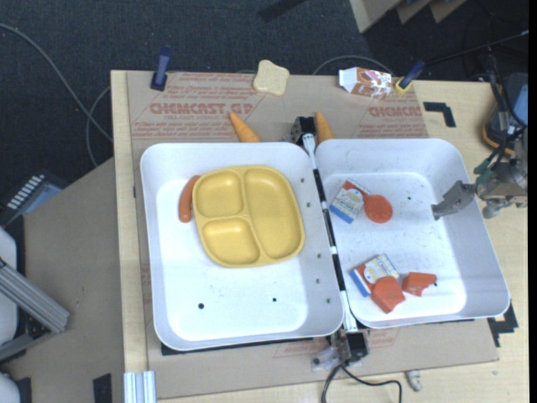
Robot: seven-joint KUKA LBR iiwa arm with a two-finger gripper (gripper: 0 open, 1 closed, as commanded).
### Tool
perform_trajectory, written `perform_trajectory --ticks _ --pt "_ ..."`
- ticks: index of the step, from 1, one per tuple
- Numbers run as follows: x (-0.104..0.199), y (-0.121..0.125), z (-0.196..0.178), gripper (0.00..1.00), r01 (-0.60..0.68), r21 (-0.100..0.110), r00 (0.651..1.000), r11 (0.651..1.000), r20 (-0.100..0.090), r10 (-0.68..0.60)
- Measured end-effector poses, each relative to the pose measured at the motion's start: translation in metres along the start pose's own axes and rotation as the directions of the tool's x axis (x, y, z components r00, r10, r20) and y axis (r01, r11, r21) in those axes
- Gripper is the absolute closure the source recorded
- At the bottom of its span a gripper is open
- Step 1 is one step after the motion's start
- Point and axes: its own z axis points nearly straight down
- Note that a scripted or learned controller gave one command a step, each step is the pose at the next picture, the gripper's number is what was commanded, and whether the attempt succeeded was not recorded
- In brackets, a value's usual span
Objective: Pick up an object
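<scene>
White bins sit side by side on the cardboard-covered bench. The left bin (168,250) holds a yellow tray (248,215) with three compartments, and a sausage (185,200) lies against the tray's left edge. The right bin (470,250) holds a carton (347,202) touching a red disc (379,209) near its upper left, and, near its lower edge, a second carton (372,272) touching a red lump (387,294), with an orange piece (419,283) just beside the lump on the right. The gripper (453,200) hangs at the right bin's right rim, well apart from every item; nothing lies between its fingers, and whether they are apart or together cannot be told. Beyond the bins lie a bread slice (271,77), two carrots (244,128) (324,128), a small box (366,81) and a blue clip (160,68).
</scene>
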Motion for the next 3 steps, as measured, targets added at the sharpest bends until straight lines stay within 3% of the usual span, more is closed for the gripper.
perform_trajectory --ticks 1,2,3 --pt "0.036 0.037 0.092 0.0 0.002 0.004 1.0 1.0 -0.002 -0.002" --pt "0.065 0.079 0.142 0.0 0.001 0.0 1.0 1.0 0.0 -0.001" --pt "0.061 0.094 0.162 0.0 0.002 -0.004 1.0 1.0 -0.001 -0.002"
